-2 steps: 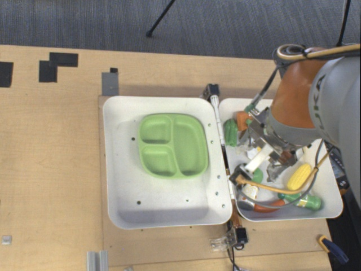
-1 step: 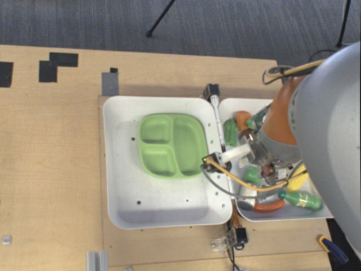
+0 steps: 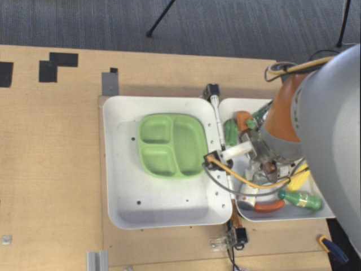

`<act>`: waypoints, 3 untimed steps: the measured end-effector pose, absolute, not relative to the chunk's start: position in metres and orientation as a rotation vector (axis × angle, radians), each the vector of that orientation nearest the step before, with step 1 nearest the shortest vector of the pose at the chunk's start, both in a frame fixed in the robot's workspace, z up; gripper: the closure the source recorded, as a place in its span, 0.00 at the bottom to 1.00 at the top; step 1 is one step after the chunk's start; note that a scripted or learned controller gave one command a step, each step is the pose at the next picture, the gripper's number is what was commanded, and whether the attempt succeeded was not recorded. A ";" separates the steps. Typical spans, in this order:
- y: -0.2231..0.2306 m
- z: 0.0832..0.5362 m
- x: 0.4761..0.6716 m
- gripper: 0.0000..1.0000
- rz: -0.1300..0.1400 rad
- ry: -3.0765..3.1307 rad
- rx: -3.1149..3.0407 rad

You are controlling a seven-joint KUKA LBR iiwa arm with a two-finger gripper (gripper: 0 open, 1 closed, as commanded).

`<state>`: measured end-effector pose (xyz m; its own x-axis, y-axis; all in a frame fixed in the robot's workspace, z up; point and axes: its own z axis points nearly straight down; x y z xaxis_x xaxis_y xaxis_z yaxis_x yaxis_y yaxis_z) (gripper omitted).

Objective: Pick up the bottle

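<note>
Camera view had your arm [image 3: 316, 129] reaching over the right bin [image 3: 248, 213], and the gripper [image 3: 264, 168] hung low above its middle, tangled in cables, so you could not tell how it stood. Your bottle [image 3: 302, 199] lay on its side at the near right corner of that bin, green with a yellow cap end, just beside the gripper and not in it. It looked like light, stiff plastic, smooth and round, so you could expect it to roll or slip; a hold across the middle of the body seemed safest. Crowding it, you had a red piece [image 3: 268, 206] touching or nearly touching its left end, a yellow item [image 3: 300, 178] just behind, and a green object [image 3: 230, 131] with an orange one [image 3: 243, 119] at the far side. Over in the left bin [image 3: 118, 168] sat a green divided plate [image 3: 171, 145], well apart.
</note>
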<state>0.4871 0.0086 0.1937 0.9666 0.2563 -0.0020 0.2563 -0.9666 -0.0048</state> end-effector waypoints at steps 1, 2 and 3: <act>0.116 0.196 0.498 1.00 0.000 -0.994 -2.978; 0.232 0.249 0.503 1.00 -0.001 -0.698 -3.061; 0.179 0.393 0.504 1.00 -0.007 -0.574 -3.088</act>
<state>0.5037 0.1793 0.3932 0.9332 0.3594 0.0044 0.3594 -0.9332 0.0002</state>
